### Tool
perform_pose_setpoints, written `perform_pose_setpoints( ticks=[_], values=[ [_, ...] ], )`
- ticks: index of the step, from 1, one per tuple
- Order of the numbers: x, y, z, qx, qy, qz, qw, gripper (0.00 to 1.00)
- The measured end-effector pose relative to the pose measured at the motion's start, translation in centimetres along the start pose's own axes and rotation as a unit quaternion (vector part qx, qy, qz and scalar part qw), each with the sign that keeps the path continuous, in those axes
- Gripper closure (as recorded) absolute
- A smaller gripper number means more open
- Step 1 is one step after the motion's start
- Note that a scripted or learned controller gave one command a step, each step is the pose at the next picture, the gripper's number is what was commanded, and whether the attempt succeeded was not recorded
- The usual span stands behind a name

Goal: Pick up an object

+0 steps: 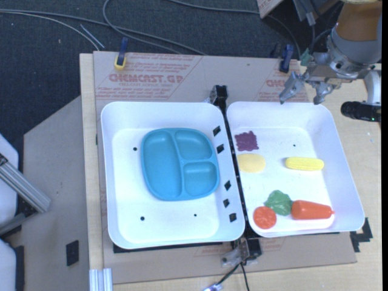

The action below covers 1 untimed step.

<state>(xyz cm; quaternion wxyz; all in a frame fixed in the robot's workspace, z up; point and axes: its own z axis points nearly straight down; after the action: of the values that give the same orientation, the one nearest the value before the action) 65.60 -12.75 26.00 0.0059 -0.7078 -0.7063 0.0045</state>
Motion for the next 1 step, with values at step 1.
perform_pose_setpoints(
  ticks=[1],
  values=[
    [0.03,0.20,-0.88,-0.007,-0.001,-0.001,1.0000,0.00]
  ],
)
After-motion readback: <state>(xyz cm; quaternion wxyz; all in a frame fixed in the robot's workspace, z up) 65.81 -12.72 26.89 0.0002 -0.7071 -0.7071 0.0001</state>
